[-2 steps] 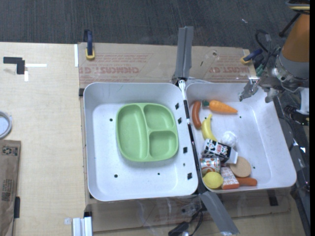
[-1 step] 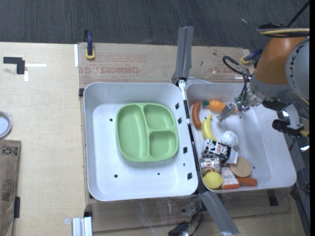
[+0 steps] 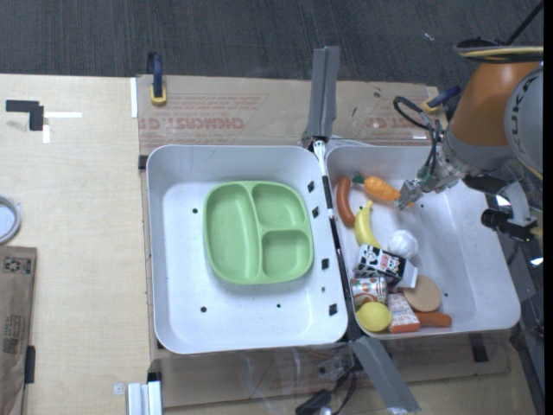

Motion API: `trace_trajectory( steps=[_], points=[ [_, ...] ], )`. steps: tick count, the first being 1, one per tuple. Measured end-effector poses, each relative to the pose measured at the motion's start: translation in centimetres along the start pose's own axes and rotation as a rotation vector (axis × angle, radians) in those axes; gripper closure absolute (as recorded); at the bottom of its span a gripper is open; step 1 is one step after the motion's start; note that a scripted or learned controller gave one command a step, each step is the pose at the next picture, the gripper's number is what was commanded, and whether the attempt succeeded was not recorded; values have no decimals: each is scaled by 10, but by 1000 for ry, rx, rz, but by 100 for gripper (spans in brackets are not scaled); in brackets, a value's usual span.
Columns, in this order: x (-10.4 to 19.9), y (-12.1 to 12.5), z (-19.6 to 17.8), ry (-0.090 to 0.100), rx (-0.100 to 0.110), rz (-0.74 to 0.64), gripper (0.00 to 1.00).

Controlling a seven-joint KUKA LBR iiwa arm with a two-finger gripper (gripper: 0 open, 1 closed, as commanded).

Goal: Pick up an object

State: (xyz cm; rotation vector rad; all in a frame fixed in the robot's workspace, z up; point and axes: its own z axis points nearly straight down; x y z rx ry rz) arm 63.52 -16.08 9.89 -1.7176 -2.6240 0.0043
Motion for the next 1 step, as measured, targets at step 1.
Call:
trace_trajectory(
  steps=[1],
  points=[
    [55,-15,-112,-3,-4,-41,100]
  ],
)
